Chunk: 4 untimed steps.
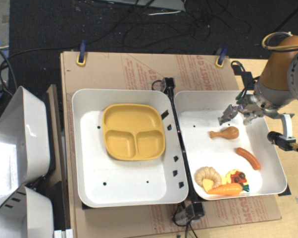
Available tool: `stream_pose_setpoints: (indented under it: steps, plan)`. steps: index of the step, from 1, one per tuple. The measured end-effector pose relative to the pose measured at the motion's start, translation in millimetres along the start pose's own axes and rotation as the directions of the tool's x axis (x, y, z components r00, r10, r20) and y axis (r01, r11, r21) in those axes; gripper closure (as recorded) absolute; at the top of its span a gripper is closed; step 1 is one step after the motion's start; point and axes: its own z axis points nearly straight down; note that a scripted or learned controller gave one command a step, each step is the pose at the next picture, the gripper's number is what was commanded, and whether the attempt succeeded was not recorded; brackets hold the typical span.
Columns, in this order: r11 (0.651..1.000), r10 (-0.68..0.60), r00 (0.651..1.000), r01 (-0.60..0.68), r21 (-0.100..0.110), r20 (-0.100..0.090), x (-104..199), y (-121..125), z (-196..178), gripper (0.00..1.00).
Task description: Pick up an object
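Red printed lettering is showing on the cardboard [139, 66], unreadable. A brown drumstick [225, 133] is lying in the right bin [198, 100], just below the gripper [234, 114], whose fingers are spread, pinching nothing.

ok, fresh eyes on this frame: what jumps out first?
The yellow three-compartment plastic tray in the left white bin. Then the toy food in the right white bin: a brown drumstick, a red-orange sausage and an orange carrot, with the hand above the drumstick.

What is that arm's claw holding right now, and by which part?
Nothing. The gripper hangs just above the toy chicken leg, with no object between its fingers.
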Motion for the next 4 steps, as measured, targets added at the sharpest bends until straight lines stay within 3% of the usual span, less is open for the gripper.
stream_pose_setpoints:
  steps: [1, 2, 4]
  plan:
    - [1.000, -0.001, 1.000, 0.001, -0.002, 0.001, 0.9, 0.1, 33.4, 0.00]
    - [1.000, -0.002, 1.000, 0.002, -0.005, 0.002, 1.0, 0.9, 21.1, 1.00]
    - [1.000, -0.004, 1.000, 0.004, -0.010, 0.002, 15.3, 11.6, -93.5, 1.00]
